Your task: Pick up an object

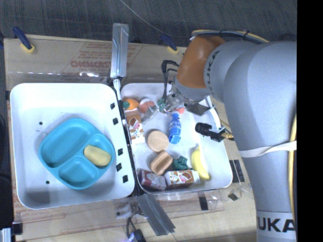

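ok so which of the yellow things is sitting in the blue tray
The rounded yellow piece, lying in a compartment of the blue tray in the left bin. The banana lies in the right bin among other items.

Both white bins (20,135) look like smooth plastic (faintly glossy), as does the matt blue tray (60,150).

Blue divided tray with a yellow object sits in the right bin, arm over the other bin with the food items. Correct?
Not quite. The camera view shows the blue divided tray, with the yellow object in it, in the left bin. The arm is over the right bin, which holds the food items.
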You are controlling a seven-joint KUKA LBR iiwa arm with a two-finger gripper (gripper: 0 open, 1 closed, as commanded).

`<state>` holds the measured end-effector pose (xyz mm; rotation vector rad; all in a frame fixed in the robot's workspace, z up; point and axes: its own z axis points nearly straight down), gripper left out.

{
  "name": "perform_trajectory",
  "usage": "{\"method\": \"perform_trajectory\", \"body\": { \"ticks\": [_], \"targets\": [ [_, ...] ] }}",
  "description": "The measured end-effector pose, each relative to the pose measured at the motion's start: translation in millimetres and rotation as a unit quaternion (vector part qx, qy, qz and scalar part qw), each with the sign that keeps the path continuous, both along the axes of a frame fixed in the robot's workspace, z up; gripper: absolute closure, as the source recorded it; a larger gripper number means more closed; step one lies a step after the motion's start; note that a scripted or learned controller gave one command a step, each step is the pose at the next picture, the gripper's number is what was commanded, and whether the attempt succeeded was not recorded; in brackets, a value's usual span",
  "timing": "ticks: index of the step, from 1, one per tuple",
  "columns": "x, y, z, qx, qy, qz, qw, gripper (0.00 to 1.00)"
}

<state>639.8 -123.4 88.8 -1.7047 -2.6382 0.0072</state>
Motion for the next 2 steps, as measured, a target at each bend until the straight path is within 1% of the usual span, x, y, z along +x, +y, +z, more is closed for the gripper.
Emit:
{"method": "perform_trajectory", "body": {
  "ticks": [1,2],
  "targets": [
    [16.0,-1.6,0.8,0.0015,-0.001,0.078,0.997,0.0],
    [-3.6,-27.0,15.6,0.0015,0.002,-0.157,0.9875,0.0]
  ]
}}
